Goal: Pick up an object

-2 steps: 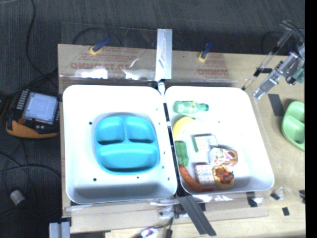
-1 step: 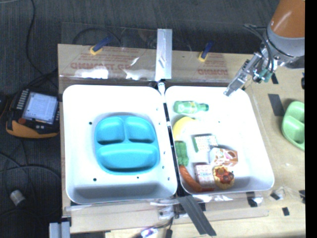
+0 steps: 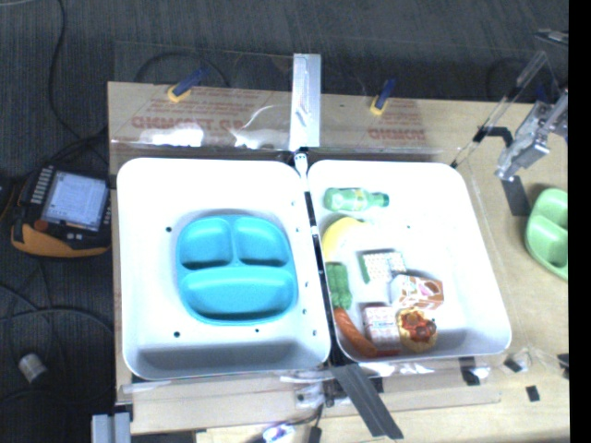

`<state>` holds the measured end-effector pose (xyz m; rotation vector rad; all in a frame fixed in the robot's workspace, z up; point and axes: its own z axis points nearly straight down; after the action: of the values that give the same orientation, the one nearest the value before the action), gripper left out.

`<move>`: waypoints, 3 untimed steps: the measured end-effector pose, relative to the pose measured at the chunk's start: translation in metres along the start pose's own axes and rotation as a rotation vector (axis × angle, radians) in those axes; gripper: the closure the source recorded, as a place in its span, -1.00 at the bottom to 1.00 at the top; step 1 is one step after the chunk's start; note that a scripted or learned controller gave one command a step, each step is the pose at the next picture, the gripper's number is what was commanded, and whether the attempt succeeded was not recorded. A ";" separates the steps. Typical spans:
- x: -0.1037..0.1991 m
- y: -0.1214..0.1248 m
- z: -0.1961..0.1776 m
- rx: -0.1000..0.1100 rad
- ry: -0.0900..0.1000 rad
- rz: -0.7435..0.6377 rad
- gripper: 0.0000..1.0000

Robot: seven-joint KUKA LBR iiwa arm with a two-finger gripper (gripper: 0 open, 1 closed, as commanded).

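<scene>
Overhead, wooden bench (image 3: 462,127) on dark carpet (image 3: 83,26), two white bins (image 3: 138,247), hand (image 3: 531,150) at right, grip state unclear

Blue divided tray (image 3: 237,269) in left bin (image 3: 138,210)

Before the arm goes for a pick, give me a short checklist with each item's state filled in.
1. Objects to pick are present: ok. The right bin holds a green bottle, a yellow piece, small boxes and other items.
2. Objects are separated enough for a clean grasp: not ok. Most are crowded together against the bin's left wall; the bottle lies apart.
3. Path down into the right bin is free: ok. Nothing hangs over it.
4. Gripper position: ok. It sits at the bench's right edge, outside both bins.
5. Gripper carrying nothing: cannot tell.
6. Left bin contents: ok. It holds a blue tray.
</scene>
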<state>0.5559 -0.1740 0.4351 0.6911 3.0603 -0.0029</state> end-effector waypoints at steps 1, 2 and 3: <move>-0.037 0.003 0.080 0.000 0.002 0.030 1.00; -0.037 0.047 0.108 -0.001 0.002 -0.044 1.00; -0.010 0.033 0.000 -0.001 0.000 -0.168 1.00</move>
<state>0.5787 -0.1489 0.4353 0.4321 3.1070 -0.0021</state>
